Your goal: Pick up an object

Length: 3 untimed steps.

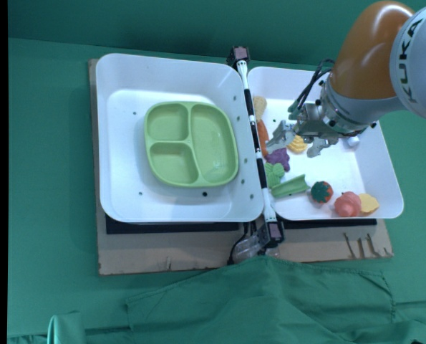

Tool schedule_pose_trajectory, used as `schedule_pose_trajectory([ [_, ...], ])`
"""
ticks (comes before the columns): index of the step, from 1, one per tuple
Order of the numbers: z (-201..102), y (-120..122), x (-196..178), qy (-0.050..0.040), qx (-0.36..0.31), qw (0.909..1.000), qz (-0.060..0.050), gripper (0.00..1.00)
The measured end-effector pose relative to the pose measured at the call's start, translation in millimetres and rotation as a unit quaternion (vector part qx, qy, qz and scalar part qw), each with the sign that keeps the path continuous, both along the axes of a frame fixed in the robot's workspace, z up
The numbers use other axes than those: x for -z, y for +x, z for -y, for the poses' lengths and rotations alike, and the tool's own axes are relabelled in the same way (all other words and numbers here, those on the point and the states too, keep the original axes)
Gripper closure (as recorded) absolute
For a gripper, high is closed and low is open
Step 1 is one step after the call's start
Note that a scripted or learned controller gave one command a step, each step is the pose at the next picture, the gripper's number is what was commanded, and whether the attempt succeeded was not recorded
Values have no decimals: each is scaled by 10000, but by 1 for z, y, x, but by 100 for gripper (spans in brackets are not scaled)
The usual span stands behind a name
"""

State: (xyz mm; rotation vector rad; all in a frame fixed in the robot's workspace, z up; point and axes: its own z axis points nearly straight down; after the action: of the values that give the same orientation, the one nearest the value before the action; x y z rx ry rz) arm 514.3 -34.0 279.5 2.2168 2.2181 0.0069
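Note:
My gripper [298,142] hangs low over the middle of the right bin [381,165], open, with one finger on each side of a small yellow toy [297,146]. The toy lies between the fingertips, and I cannot tell whether they touch it. Close on the left lie a purple grape bunch [280,158] and an orange carrot [262,131]. A green broccoli piece [273,173] and a green pod [290,186] lie just below them.
A red fruit [321,190], an orange-red fruit [347,204] and a yellow piece [369,203] sit along the right bin's front edge. A beige piece [259,106] lies by the divider. A green divided plate [191,143] rests in the left bin [123,84].

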Motion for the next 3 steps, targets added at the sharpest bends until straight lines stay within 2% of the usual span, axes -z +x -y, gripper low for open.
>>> schedule_pose_trajectory([
  [1, 66, -11, 32, -8, 57, 10000, -42, 0],
  [2, 63, -9, 19, -9, 44, 10000, 1, 100],
  [3, 102, 37, 49, -21, 33, 10000, -9, 100],
])
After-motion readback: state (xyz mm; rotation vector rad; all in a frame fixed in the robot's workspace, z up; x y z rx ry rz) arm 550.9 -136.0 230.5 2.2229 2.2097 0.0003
